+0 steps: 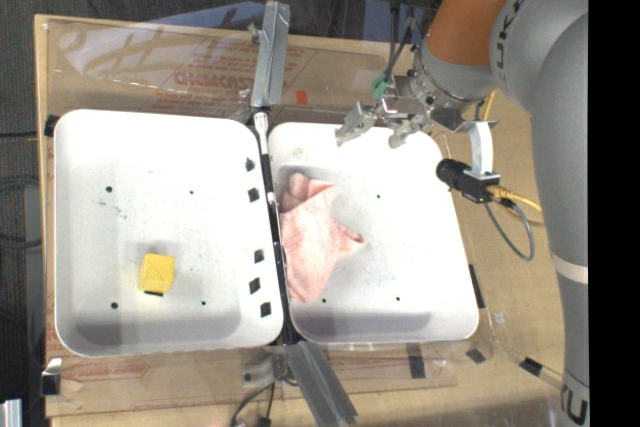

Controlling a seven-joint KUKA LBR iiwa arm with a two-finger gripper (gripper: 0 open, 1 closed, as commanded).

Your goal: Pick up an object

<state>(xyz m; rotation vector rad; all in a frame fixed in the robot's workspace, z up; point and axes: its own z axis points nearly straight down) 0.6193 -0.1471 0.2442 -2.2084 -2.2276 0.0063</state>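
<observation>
A pink cloth [310,235] lies crumpled against the left wall of the right bin [440,315]. A small yellow block [157,273] rests on the floor of the left bin [80,155], toward its front. My gripper [378,127] hovers over the back edge of the right bin, up and to the right of the cloth and well apart from it. Its two metal fingers [352,128] are spread apart with nothing between them.
A metal bar [268,65] runs along the back between the two bins. A black cable connector [462,177] with an orange-tipped wire hangs from the arm over the right bin's right side. Cardboard with tape surrounds the bins.
</observation>
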